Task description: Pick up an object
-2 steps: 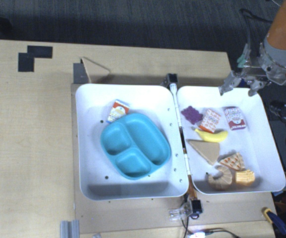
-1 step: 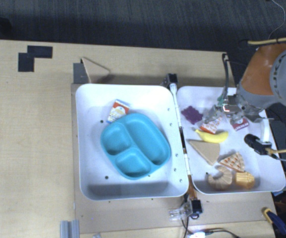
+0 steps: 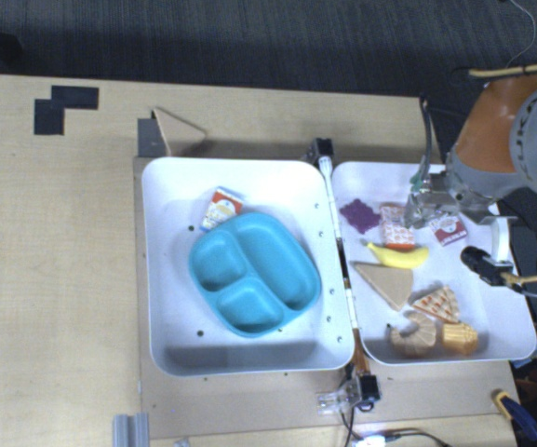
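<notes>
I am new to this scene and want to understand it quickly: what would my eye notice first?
First, the large blue plastic tray with three compartments, lying in the left white bin. Next, the cluster of small toy foods in the right white bin, with a yellow banana near its middle. The grey arm's gripper hangs over that bin's upper part.

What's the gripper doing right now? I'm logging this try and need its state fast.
Gripper: low over the right bin, above the small red-and-white packet; whether it is open, closed or holding anything cannot be told.
</notes>
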